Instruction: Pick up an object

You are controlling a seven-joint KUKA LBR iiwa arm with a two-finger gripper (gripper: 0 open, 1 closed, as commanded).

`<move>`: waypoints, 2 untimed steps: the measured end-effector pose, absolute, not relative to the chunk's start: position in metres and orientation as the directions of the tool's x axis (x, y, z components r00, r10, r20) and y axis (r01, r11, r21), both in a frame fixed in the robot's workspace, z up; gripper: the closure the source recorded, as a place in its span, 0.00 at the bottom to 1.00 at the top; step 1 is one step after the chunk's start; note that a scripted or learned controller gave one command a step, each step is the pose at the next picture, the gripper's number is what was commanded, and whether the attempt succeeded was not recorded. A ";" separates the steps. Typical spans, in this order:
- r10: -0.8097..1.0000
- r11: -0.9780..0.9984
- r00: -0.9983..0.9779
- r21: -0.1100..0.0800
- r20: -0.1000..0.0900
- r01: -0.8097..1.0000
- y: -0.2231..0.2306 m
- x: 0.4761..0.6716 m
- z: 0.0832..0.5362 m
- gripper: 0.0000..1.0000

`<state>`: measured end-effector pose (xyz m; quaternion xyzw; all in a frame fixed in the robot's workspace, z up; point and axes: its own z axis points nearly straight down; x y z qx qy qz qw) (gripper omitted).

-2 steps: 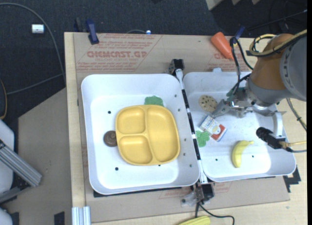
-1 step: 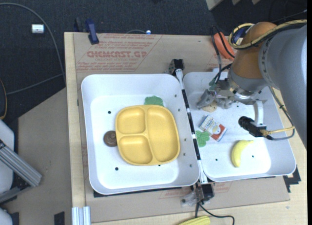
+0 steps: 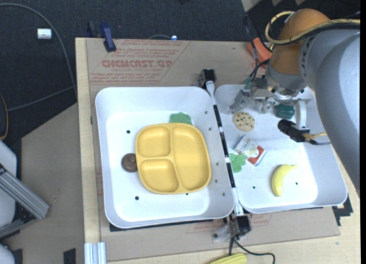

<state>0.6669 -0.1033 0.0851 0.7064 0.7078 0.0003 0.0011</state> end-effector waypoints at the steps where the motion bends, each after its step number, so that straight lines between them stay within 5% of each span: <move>1: 1.000 -0.001 0.001 -0.002 0.000 1.000 -0.098 0.568 0.084 0.00; 2: 1.000 -0.001 0.001 0.001 0.001 1.000 -0.098 0.568 0.094 1.00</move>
